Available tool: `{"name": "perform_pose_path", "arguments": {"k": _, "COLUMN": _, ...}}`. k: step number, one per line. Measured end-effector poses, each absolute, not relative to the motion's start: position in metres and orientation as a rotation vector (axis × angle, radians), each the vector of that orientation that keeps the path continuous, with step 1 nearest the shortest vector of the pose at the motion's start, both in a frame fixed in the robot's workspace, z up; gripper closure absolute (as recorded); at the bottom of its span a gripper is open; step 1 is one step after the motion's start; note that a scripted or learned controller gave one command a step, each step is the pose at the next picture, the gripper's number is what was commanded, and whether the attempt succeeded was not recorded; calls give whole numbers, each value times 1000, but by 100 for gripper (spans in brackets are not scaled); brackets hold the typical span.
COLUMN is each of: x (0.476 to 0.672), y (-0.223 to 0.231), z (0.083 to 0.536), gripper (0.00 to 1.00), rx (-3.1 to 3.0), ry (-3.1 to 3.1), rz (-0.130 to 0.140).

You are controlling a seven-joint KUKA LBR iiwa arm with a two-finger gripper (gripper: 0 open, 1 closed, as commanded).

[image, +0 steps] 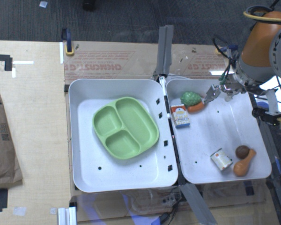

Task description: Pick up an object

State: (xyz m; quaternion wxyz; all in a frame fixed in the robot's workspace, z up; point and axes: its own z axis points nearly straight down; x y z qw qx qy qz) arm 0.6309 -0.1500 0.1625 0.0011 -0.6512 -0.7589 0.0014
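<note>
The green divided plate [125,127] fills the left bin [79,139]. In the right bin [215,135], the hand [210,95], fingers apart, touches the toy carrot [193,102]; it should straddle the carrot before closing.

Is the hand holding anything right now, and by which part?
Cannot tell. The hand sits at the orange end of the toy carrot in the right bin, but a grip isn't visible.

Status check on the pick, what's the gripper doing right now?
Gripper low in right bin, beside carrot. Nothing visibly held. Carton close by.
</note>
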Motion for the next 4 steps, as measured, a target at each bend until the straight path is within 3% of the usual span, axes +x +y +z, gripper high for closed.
{"name": "perform_pose_path", "arguments": {"k": 1, "x": 631, "y": -150, "z": 169, "gripper": 100, "rx": -2040, "ry": -2385, "rz": 11}}
{"name": "perform_pose_path", "arguments": {"k": 2, "x": 631, "y": -150, "z": 169, "gripper": 0, "rx": -2040, "ry": -2384, "rz": 11}}
{"name": "perform_pose_path", "arguments": {"k": 3, "x": 632, "y": -151, "z": 175, "gripper": 100, "rx": -2036, "ry": -2386, "rz": 16}}
{"name": "perform_pose_path", "arguments": {"k": 4, "x": 632, "y": -150, "z": 175, "gripper": 0, "rx": -2036, "ry": -2385, "rz": 17}}
